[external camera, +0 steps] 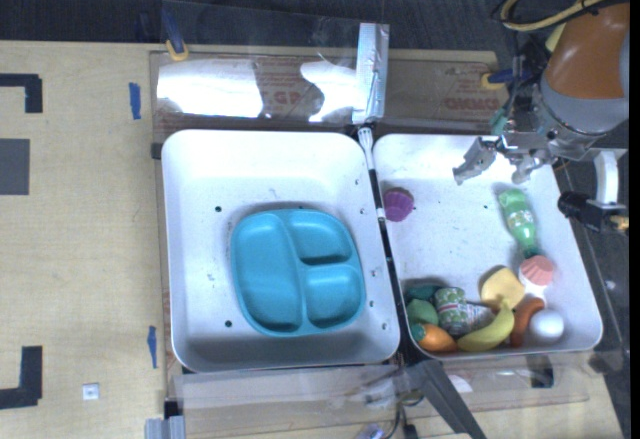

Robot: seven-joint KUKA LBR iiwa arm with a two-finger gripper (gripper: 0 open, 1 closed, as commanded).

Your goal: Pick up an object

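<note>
glossy plastic blue tray (297,272); smooth white bins (190,227); matt wood bench (75,257).

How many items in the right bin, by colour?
Purple: 1
Green: 2, a bottle and a piece
Yellow: 2
Pink: 1
Orange: 1
White: 1
Patterned can: 1
Total: 9; the pile overlaps.

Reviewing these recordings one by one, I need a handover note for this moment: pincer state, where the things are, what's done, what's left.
Pincer: open, holding nothing, over the upper part of the right bin.
Purple object: alone near the right bin's left wall.
Green bottle: on the bin's right side, below the pincer.
Toy food pile: heaped in the bin's lower part.
Blue divided tray: in the left bin.
Done: no object picked.
Left: descend, close on one object, lift.
</note>
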